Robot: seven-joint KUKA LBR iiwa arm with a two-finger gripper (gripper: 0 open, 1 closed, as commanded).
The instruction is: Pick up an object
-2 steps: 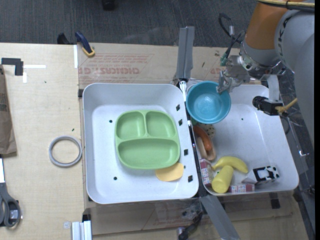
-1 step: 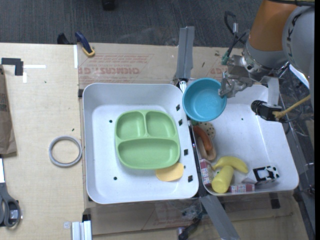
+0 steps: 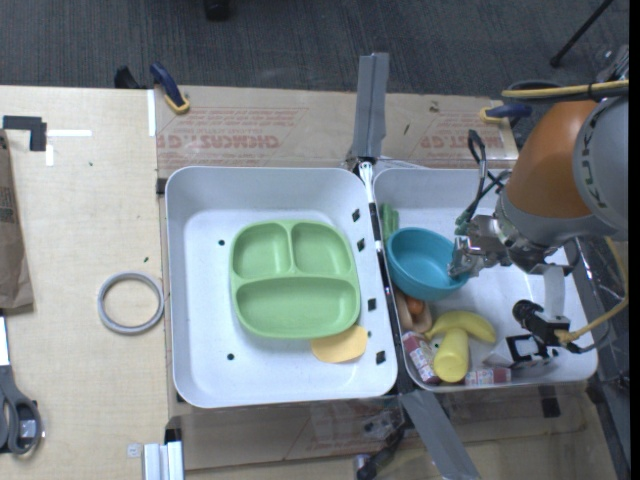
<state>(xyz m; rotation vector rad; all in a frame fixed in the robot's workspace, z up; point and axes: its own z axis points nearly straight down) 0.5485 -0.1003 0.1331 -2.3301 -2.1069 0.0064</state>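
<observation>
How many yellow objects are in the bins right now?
3: a yellow disc in the left bin beside the green tray; a banana and yellow bottle in the right bin. Others may be hidden.

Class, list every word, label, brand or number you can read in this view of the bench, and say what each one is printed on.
Red lettering along the brown cardboard sheet behind the two white bins: printed upside down and too blurred to read.
Label on the small red-and-white packet in the right bin: too small to read.
Print on the brown paper bag at the left edge: illegible.

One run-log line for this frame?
gripper at blue bowl rim, right bin | grasp unconfirmed | green divided plate in left bin
</observation>
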